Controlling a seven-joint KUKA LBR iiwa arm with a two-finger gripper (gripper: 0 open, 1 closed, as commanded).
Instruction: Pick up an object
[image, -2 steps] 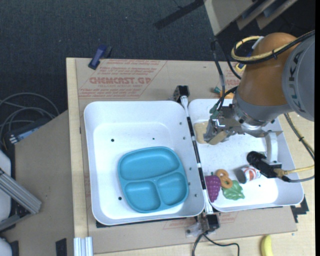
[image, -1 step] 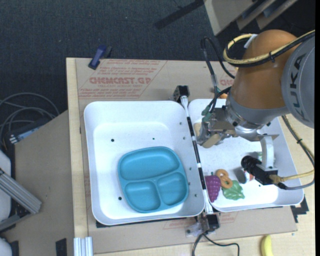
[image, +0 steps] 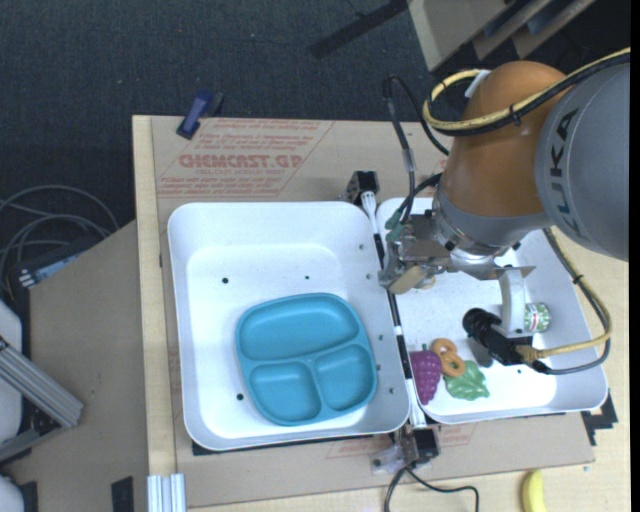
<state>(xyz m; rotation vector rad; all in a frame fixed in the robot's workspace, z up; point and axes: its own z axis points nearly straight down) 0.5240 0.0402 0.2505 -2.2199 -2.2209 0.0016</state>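
Arm with orange band (image: 500, 110) reaches in from right, over right bin (image: 570, 395). End effector (image: 410, 268) low at right bin's left wall, near divider between bins; whether open or closed: cannot tell. Purple grape bunch (image: 425, 372), orange ring (image: 444, 351) and green leafy toy (image: 466, 382) clustered at right bin's near-left corner, apart from end effector. Small can (image: 538, 318) farther right. Left bin (image: 200, 260) holds blue divided plate (image: 304, 357). Yellow item (image: 533, 491) on desk (image: 160, 180) at near edge.
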